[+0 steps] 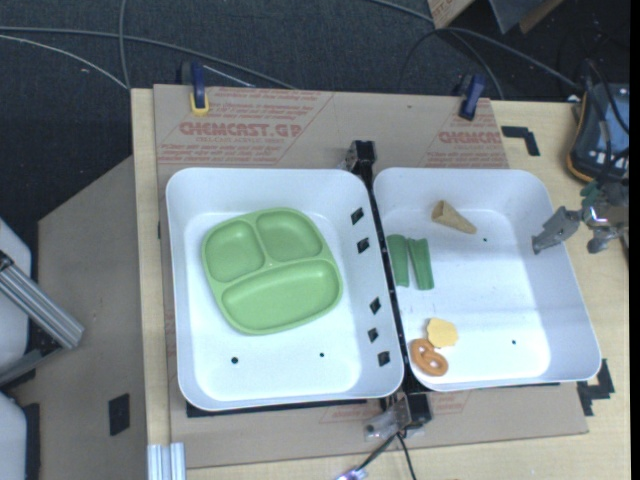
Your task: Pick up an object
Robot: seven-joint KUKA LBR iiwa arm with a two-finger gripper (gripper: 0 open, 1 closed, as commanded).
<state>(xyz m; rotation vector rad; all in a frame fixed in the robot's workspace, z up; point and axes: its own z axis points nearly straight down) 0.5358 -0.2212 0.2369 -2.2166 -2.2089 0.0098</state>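
From my station I see two white bins side by side on the worktop. The left bin holds a green divided plate, lying flat near its middle. The right bin carries the small things: a tan wedge toward its far edge, two green sticks lying side by side against its left wall, and a yellow piece touching an orange ring near the front left corner. The gripper hangs at the right bin's right edge (just over the rim, well apart from all the pieces), and nothing sits between its fingers; whether they stand wide or narrow I cannot tell. Blue clamps pin the cardboard at the worktop's far edge.
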